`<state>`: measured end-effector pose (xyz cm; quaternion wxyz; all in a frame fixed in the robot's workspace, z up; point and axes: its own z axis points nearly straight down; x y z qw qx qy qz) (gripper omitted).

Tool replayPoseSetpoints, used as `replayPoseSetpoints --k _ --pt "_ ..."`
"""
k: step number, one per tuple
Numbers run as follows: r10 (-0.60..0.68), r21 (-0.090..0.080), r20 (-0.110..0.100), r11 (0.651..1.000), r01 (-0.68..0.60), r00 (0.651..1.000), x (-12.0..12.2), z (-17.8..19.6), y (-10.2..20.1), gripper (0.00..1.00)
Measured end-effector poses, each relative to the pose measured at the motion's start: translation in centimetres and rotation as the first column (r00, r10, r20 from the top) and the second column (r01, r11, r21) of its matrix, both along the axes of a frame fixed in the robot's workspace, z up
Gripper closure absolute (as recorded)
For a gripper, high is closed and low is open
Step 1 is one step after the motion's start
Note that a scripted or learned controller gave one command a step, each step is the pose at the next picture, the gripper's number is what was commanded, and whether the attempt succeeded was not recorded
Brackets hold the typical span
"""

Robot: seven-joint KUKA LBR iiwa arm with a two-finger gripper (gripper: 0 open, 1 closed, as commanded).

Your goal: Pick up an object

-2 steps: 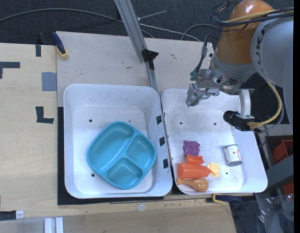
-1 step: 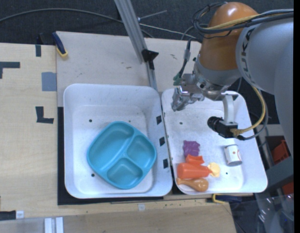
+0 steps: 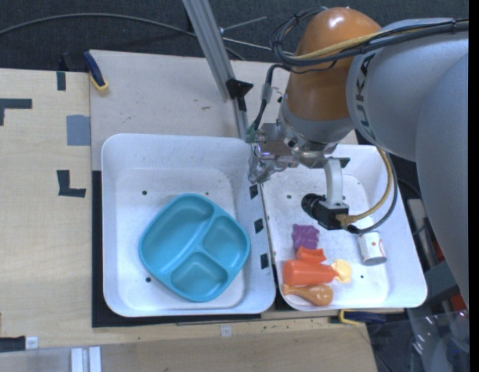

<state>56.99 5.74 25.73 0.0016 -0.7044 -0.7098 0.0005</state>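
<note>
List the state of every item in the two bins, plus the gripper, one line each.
Blue divided plate: flat, upright, compartments bare, in the left bin.
Purple piece: loose in the right bin.
Orange toy: lying on its side.
Tan toy: lying by the front wall.
White cylinder: tipped over.
Gripper: above the bins' shared edge, carrying nothing visible.
</note>
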Motion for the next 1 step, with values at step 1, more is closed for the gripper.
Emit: replayPoseSetpoints --k 1 --pt "-0.002 -0.002 -0.001 1.000 0.002 1.000 -2.03 -0.68 4.05 1.00"
